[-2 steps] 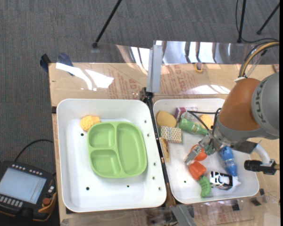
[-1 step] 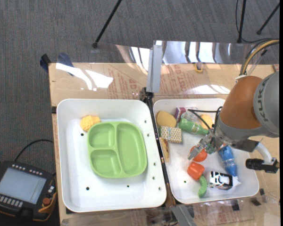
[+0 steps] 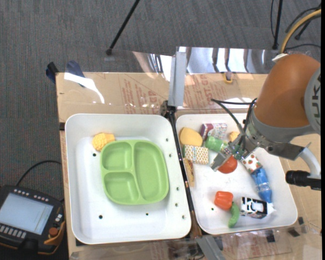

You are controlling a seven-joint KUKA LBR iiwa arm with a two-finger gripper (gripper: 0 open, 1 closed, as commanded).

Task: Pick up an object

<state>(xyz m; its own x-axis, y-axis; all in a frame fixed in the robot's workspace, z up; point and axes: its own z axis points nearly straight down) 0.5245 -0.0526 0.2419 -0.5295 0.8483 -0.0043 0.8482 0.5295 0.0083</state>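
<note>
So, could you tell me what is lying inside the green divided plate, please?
Nothing visible: the green divided plate shows three bare compartments. The yellow corn toy lies beside its corner, in the left bin.

Partial letters "UK" on the arm (image 3: 320, 99), cardboard (image 3: 146, 93) print unreadable

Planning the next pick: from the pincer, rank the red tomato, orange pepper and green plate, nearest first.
1. Tomato, right at the pincer.
2. Pepper, right bin, nearer the front.
3. Plate, left bin.
</note>
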